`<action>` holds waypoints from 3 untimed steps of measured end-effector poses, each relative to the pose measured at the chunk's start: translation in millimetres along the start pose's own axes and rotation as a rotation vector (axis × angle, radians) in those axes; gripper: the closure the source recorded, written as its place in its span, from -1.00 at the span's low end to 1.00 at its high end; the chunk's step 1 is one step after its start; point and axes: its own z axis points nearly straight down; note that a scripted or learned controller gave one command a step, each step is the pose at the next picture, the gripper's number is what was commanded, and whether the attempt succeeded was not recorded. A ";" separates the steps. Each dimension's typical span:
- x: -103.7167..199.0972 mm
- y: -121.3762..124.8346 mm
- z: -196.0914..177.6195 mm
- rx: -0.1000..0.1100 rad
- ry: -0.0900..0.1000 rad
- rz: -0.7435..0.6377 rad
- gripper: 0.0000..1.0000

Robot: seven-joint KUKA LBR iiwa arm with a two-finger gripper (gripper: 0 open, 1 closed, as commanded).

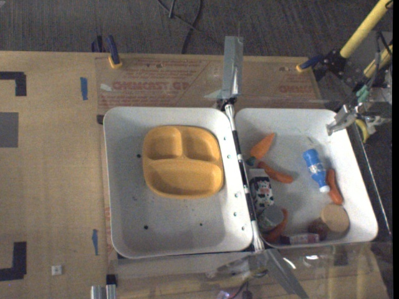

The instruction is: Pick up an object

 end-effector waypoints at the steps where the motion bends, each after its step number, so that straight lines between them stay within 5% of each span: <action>1: -12.7 -32.9 152.8 0.008 0.013 0.277 -1.00; 2: -7.3 24.5 163.3 -0.036 0.004 0.212 -1.00; 3: -4.9 4.8 145.2 -0.002 -0.001 0.021 -1.00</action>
